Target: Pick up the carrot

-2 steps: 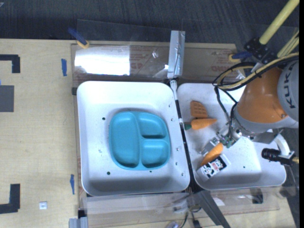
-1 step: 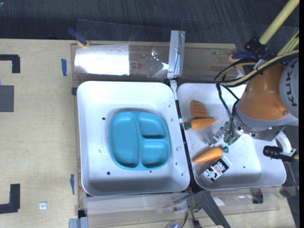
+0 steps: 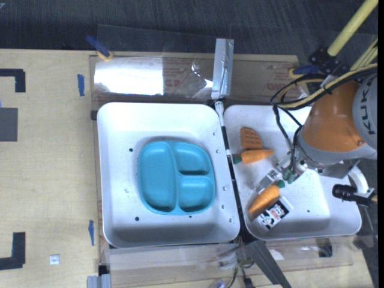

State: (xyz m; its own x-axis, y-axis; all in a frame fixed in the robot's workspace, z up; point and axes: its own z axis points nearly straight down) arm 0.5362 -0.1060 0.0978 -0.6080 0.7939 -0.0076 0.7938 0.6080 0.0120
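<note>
Noted in the left bin (image 3: 114, 161): a blue divided plate (image 3: 177, 176). Found further right, in the right bin (image 3: 336, 218): one carrot (image 3: 257, 156) below an orange wedge (image 3: 251, 138), and a second carrot (image 3: 264, 199) lower down, touching a black-and-white card (image 3: 273, 215). Placed the gripper (image 3: 282, 176) at that second carrot's upper end, but could not tell whether apart or together. Judged both light, stiff, smooth and tapered, so best taken across the thick middle.
</note>
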